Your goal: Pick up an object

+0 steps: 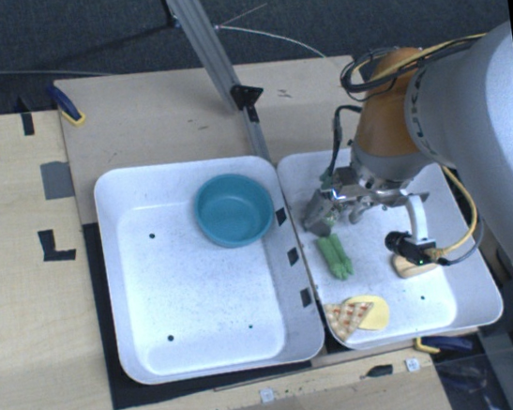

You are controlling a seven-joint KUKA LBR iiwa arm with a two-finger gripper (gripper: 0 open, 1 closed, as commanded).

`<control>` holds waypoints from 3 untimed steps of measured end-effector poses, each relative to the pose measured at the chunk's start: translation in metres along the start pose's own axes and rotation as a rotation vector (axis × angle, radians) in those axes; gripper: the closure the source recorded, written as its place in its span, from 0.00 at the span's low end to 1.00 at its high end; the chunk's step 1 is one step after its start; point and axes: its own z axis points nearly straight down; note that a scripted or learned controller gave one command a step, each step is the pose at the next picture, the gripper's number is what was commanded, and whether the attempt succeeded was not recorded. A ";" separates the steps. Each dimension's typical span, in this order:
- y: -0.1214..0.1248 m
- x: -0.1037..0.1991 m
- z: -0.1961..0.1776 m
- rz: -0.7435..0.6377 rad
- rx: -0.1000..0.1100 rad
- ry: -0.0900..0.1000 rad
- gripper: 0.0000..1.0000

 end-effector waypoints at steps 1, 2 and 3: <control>0.000 0.001 0.015 0.000 -0.004 -0.001 0.00; 0.001 0.001 0.004 0.000 -0.007 -0.001 1.00; -0.002 -0.005 -0.056 0.002 -0.008 0.000 1.00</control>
